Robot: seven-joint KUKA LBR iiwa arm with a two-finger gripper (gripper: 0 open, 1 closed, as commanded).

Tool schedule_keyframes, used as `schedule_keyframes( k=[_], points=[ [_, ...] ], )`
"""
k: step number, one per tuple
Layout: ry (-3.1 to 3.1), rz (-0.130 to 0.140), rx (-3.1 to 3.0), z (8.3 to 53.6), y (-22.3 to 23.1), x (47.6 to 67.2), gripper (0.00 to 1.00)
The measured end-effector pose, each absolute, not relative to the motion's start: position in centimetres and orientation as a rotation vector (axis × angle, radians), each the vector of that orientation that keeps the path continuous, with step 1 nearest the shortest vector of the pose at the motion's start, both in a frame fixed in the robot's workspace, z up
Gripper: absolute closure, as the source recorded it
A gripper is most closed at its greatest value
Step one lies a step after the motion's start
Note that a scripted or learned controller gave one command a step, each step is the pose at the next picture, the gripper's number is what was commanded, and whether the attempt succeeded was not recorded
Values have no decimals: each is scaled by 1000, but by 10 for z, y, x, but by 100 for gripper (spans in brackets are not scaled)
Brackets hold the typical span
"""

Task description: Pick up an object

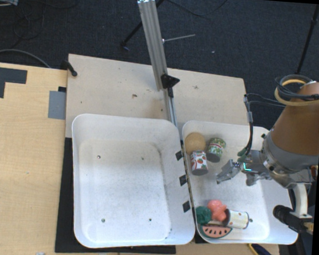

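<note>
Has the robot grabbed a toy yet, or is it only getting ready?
Done: the arm has reached over the right bin, and its tool hangs above the bin floor. In hand: nothing that I can see. Left: the whole pick. The red-and-white can and green can sit untouched beside the tool, and the watermelon slice lies at the near rim.
</note>
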State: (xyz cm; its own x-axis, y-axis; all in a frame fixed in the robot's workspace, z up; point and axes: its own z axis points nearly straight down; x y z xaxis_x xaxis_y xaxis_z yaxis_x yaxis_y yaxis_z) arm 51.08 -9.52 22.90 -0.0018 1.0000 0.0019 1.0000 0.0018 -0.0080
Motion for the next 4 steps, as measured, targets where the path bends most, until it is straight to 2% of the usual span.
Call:
schedule_keyframes(
  k=[1,3,4],
  points=[
    [-2216,2,-2223,231,-97,511,0],
    [-2214,9,-2215,106,-94,498,0],
    [-2218,1,-2222,93,-94,499,0]
  ],
)
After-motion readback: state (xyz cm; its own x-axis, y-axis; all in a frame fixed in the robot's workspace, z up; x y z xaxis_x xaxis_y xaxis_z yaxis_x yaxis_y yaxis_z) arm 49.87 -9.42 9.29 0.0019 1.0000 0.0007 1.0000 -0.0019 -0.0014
